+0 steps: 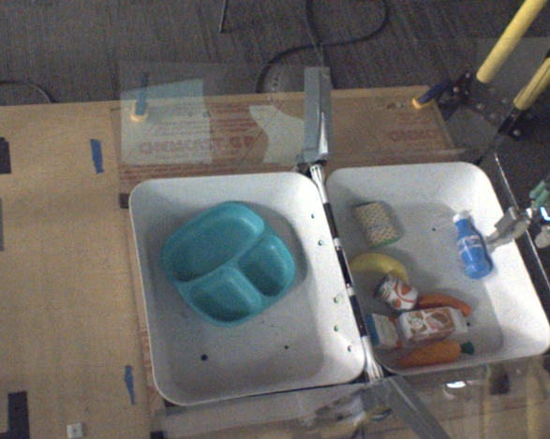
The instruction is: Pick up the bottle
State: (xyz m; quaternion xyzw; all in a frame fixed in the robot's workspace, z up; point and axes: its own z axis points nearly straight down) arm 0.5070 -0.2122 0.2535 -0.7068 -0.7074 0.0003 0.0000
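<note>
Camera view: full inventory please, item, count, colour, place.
bins: 2, white, side by side on bench
divided plate: 1, teal, left bin
bottle: 1, blue with white cap, right bin, right side
sponge: 1, tan, right bin, upper left
banana: 1, yellow, right bin, left side
can: 1, white and red, below the banana
carton: 1, white and brown, right bin, lower part
carrots: 2, orange, above and below the carton
gripper: 1, grey, right edge of right bin, beside the bottle

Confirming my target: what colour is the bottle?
Blue with a white cap, seen in the camera view.
</note>
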